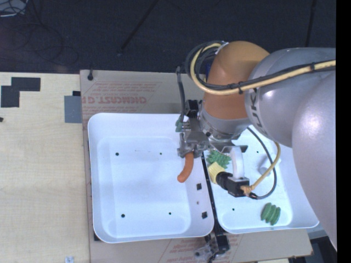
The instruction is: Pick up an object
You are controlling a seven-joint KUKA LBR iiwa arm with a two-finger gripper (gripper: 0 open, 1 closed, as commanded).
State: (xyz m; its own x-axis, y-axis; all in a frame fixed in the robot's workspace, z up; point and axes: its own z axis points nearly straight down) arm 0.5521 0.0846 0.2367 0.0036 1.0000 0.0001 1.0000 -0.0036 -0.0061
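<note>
Gripper (189, 149) grasping an orange carrot-like object (186, 169)

It hangs over the left bin's (104, 147) right edge; a green object (270, 213) lies in the right bin (296, 215).

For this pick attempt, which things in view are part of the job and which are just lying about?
In the job:
- end effector, over the left bin's right side
- orange piece, hanging from it above the left bin

Lying about:
- green piece, in the right bin
- leafy green piece, in the right bin by the divider
- yellow piece, beside it
</note>
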